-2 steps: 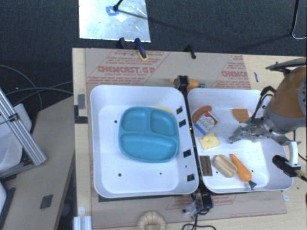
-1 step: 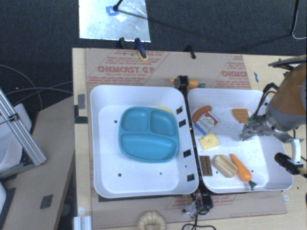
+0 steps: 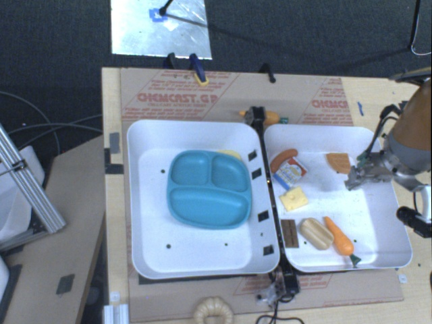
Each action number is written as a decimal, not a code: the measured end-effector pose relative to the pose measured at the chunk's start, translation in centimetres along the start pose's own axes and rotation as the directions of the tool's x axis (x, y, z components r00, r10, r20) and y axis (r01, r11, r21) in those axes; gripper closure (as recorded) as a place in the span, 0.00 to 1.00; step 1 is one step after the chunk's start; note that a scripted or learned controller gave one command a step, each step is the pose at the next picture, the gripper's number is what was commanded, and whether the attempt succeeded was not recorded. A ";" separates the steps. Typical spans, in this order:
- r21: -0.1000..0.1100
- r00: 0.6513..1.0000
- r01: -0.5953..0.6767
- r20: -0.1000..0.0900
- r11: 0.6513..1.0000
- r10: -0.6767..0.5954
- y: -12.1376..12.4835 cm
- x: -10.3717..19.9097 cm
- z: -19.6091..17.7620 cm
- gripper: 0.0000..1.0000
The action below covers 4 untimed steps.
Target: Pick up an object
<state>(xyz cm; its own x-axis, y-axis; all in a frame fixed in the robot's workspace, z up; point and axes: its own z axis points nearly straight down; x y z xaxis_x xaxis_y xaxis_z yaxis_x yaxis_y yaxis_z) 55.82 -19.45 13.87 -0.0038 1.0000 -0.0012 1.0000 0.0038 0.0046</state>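
The left bin is holding a blue divided plate, with a bit of something yellow peeking out behind its far rim. The right bin is carrying toy food: a sausage, a small packet, a cheese wedge, a piece of toast, a bread roll, a carrot and a brown bar. The gripper is hanging over the right bin's right side, near the toast, gripping nothing I can see; its spread cannot be told.
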 end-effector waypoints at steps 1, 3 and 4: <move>0.000 1.000 0.000 0.001 1.000 0.000 0.0 -0.6 -6.2 1.00; 0.003 1.000 0.003 -0.002 1.000 -0.003 -0.6 4.5 -9.7 1.00; 0.004 1.000 0.006 -0.003 1.000 -0.006 -2.1 10.5 -10.1 1.00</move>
<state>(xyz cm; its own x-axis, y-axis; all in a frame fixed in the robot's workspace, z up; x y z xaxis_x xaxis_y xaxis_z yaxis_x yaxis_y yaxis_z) 53.62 -8.94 23.93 -0.0094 1.0000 0.0015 1.0000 0.0094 0.0006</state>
